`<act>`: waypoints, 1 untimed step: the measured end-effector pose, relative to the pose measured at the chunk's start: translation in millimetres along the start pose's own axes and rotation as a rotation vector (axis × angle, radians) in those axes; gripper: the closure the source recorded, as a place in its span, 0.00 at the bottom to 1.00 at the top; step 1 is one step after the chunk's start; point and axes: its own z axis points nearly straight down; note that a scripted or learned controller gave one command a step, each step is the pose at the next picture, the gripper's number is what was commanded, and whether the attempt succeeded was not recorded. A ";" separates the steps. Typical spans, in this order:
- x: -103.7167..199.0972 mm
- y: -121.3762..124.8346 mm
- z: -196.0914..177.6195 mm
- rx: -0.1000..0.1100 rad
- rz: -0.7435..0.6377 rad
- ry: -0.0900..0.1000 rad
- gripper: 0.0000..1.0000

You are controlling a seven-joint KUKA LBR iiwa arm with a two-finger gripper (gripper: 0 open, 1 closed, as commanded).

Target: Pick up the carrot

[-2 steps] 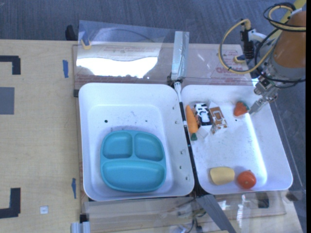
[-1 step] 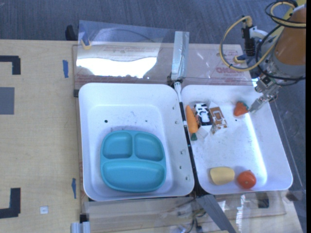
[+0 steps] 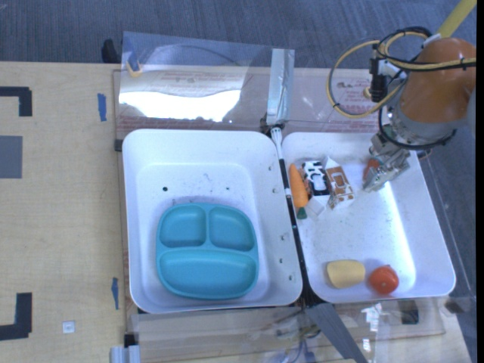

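From the camera view, the carrot lies lengthwise against the left wall of the right bin, just beside small printed packets; it looks light, stiff and smooth, likely a toy, best pinched across its orange middle, though the wall crowds one side. The gripper hovers well apart to the right, its state impossible to tell. The bin floor is slick white plastic, and the bench lies beyond

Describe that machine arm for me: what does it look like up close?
The arm is grey metal with a rounded orange band above the wrist. Yellow and black cables loop beside it. At its tip sits a small metallic pincer.
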 end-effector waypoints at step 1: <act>9.0 41.5 -28.2 -0.002 -0.165 0.000 1.00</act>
